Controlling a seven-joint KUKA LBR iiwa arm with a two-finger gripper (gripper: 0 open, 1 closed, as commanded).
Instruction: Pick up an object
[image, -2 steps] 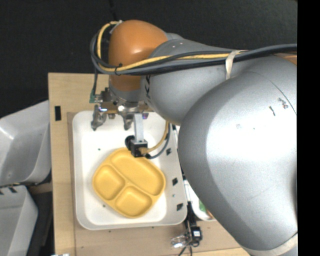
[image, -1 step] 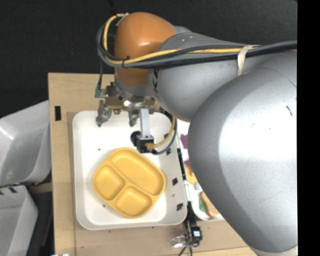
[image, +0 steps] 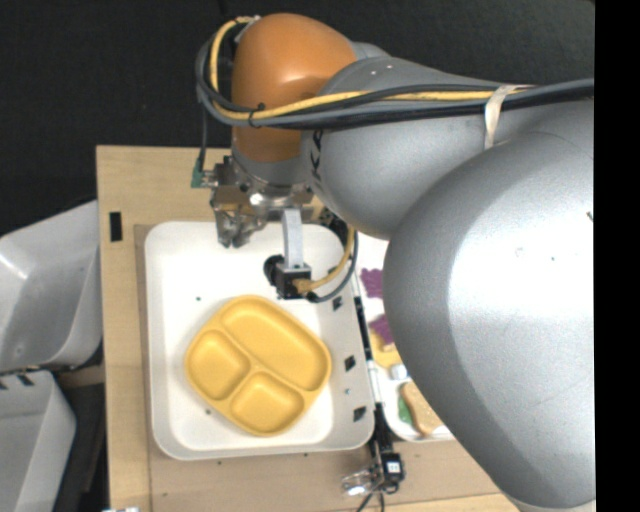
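One yellow divided plate (image: 258, 365) lies flat in the near half of the left white bin (image: 165, 330) on the tabletop (image: 125, 300). The gripper (image: 262, 238) hangs over the bin's far side, apart from the plate; its fingers seem spread, with nothing between them.

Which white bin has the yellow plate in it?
The left bin, under the end effector, holds the yellow divided plate. The right bin is mostly hidden by the arm and shows small purple bits instead.
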